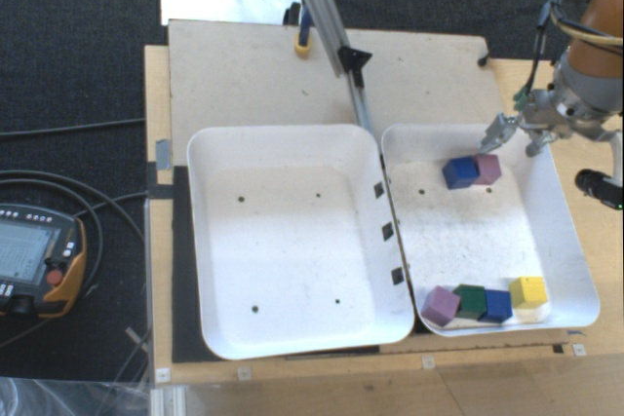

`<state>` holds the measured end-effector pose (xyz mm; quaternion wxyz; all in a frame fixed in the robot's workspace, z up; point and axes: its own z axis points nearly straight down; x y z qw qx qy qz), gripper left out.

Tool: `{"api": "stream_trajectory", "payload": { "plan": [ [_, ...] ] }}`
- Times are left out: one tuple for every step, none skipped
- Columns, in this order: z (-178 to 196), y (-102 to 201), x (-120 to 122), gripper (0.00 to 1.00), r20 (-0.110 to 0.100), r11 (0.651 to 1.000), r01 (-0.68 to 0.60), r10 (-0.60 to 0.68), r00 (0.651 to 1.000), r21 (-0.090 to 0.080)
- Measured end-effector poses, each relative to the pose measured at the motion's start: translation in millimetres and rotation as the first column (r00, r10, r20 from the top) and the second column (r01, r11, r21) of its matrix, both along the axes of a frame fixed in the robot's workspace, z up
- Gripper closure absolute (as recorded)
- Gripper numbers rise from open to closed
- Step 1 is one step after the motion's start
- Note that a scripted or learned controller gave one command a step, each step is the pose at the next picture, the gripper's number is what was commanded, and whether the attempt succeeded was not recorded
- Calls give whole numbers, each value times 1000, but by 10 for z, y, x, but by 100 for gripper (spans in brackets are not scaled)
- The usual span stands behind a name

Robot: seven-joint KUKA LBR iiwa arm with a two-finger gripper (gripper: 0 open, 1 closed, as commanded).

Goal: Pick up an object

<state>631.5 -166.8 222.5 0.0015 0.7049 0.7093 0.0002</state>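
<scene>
Gripper (514,137) (open) above right bin (560,209)

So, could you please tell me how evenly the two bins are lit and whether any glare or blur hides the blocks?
In the camera view, light falls evenly on the left bin and right bin, with soft shadows along their walls; no glare covers the blue block or pink block; the gripper looks slightly soft, and the blocks in the near corner stay distinguishable.
</scene>
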Motion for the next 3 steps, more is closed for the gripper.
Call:
{"api": "stream_trajectory", "payload": {
  "plan": [
    [191, -80, 84, 0, 3, 1000, 0, 0, 1000, 0],
    [182, -78, 79, 0, 1, 1000, 0, 0, 1000, 0],
    [-1058, -128, 175, 0, 20, 1000, 2, -2, 1000, -5]
  ]
}}
